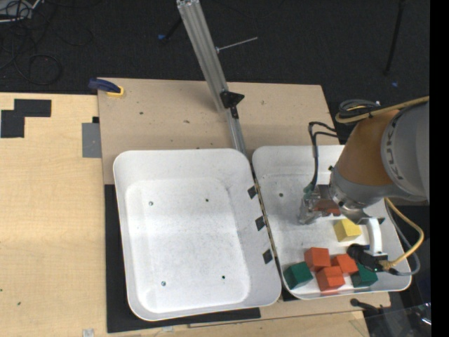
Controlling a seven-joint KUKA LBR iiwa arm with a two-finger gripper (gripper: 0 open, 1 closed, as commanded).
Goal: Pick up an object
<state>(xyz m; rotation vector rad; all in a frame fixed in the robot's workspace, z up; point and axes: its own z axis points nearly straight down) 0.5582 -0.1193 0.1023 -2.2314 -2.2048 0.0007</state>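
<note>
End effector (309, 212) over right bin (284, 170), wooden bench (175, 118)

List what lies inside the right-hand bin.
The right bin holds a yellow block, three orange-red blocks and two green blocks near its front. The hand hangs above the floor; the arm covers the far right corner.

Two white bins (189, 167); three orange blocks (330, 265); two green blocks (298, 274); one yellow block (346, 229).

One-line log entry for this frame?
arm: over right bin | tool: low, on bare floor | grasp: none seen | blocks: orange, green, yellow at near right corner
</note>
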